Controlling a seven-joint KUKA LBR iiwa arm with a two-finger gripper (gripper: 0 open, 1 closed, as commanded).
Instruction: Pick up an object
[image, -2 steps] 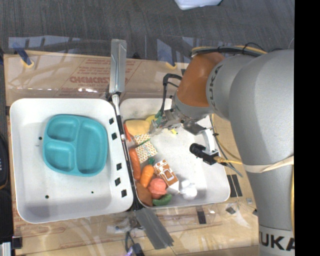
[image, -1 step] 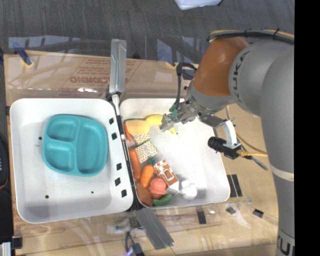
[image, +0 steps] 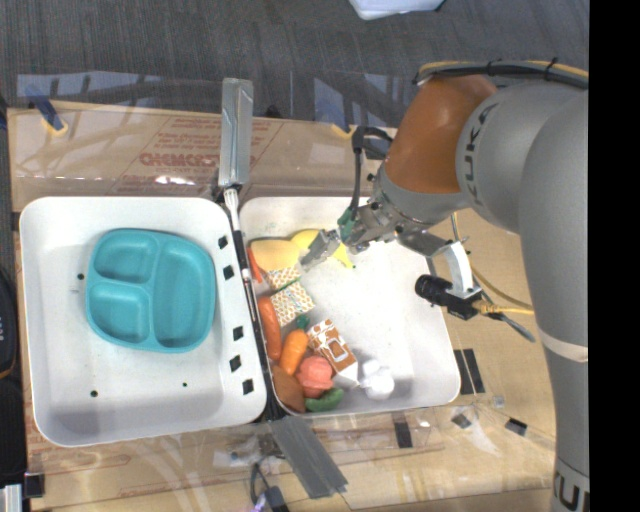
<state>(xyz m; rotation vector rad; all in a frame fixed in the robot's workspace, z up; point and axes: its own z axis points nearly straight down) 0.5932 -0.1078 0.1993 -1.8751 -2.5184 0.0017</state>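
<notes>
I had the gripper (image: 322, 247) low in the right bin (image: 420, 350), over the yellow toy (image: 303, 240); approach step; whether it was apart, I couldn't tell; next came a clean close.

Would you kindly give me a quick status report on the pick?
Gripper low in right bin, over yellow toy. No object seen held. Toy food crowded along bin's left wall, carrot among it. Teal plate in left bin.

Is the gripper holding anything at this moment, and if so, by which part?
It cannot be told. The gripper sits low over a yellow toy at the back of the right bin, but no object shows clearly between its fingers.
</notes>
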